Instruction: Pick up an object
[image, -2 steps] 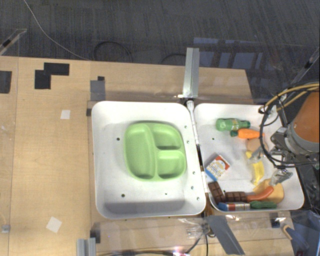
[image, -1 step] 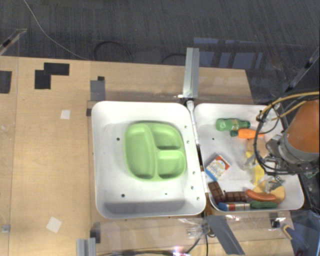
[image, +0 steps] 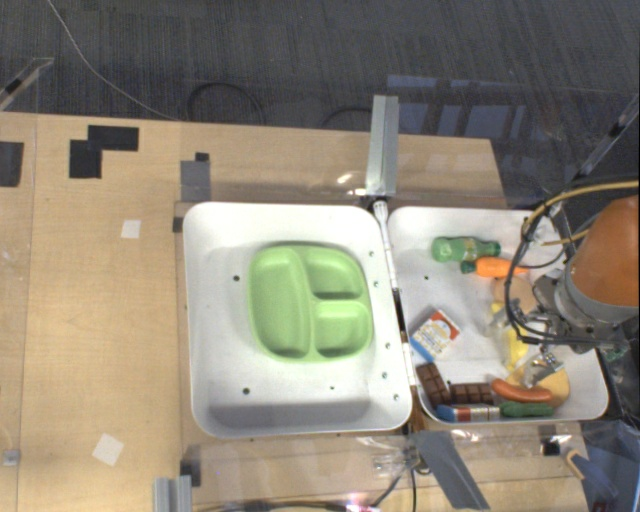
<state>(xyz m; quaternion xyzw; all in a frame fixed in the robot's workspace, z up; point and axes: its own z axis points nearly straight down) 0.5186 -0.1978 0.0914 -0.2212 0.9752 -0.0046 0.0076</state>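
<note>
pincer (image: 545, 362) down low in the right bin (image: 455, 222), at its near right corner, hanging off the grey arm (image: 598, 285) with its orange band. whether it is apart or clamped i cannot tell; cables and wrist cover the tips. nothing visibly lifted, so the pick looks not yet done: by my read we're at the reach-and-grasp stage, with lift still to come.

candidates all sit in the right bin. a yellow piece (image: 516, 350) lies just beside the pincer, and a red sausage-like item (image: 518, 391) and a green one (image: 526, 409) lie along the near wall right under it. left of those, a chocolate bar (image: 434, 382) and a marker-like stick (image: 468, 412). mid-bin, a small blue and white packet (image: 435, 334) stands well apart from the rest. at the far end, a green bottle (image: 462, 248) touching an orange carrot (image: 499, 267).

room to move: that near corner is crowded, walls close on 2 sides, so a clean close there looks tricky. the middle of the bin is open. the left bin (image: 210, 300) holds a green divided tray (image: 308, 302) with bare white floor around it.
</note>
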